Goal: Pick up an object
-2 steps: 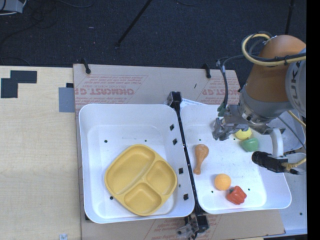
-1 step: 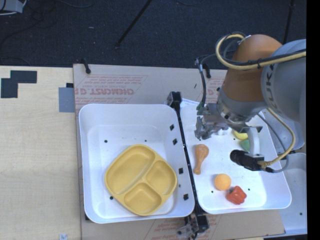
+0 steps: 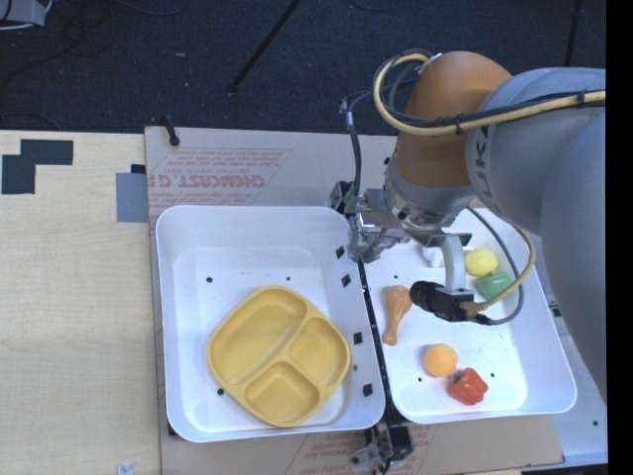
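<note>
- Pale wooden surface [image 3: 79, 315] carries a cardboard sheet [image 3: 227, 171], and on it two white bins sit side by side, so that everything pickable is penned within the arm's reach.
- The tool [image 3: 376, 231] hangs low over the seam where the two bins meet, at the far end of the right bin [image 3: 524, 364]. The bulk of the grey arm [image 3: 554, 156] covers it from above, so it cannot be told how far open it is, and nothing is seen in its hold.
- Nearest the tool, just on its near side, lies a toy drumstick [image 3: 396, 313], lengthwise along the bin's dividing wall. By position it looks the likeliest target, though the wall so close beside it may crowd a grasp.
- On the arm's side of the tool, a yellow lemon [image 3: 482, 262] and a green piece [image 3: 495, 285] touch each other, which would make a clean grip on either one awkward.
- Farther from the tool, past the drumstick, an orange ball [image 3: 440, 360] sits just beside a red pepper [image 3: 468, 386]; both lie loose on the bin floor.
- Across the seam from the tool, the left bin [image 3: 198, 265] holds a yellow divided plate [image 3: 280, 354], lying flat and well apart from the tool. Its low, broad form appears hard to pinch.
- The pick seems not yet made.
</note>
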Controlling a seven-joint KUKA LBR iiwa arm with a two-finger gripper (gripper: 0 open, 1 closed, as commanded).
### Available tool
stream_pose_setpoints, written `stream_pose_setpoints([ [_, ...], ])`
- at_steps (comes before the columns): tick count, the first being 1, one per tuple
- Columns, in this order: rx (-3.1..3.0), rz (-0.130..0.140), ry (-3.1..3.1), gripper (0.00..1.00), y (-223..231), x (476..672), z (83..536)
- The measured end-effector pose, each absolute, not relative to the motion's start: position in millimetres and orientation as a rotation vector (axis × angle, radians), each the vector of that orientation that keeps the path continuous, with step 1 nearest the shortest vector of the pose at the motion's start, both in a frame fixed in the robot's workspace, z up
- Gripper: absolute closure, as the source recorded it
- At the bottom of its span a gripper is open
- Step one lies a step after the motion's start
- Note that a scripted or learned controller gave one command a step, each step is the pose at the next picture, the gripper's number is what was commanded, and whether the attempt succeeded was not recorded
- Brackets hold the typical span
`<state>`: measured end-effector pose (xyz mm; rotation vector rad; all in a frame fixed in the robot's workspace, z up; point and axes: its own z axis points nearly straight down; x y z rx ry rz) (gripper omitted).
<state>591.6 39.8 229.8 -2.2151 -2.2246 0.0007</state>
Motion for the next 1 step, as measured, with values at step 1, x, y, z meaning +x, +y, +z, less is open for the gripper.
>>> stream_pose_setpoints([
  [1,-2.216,0.003,-2.224,1.0,91.6,602.7,217.7],
])
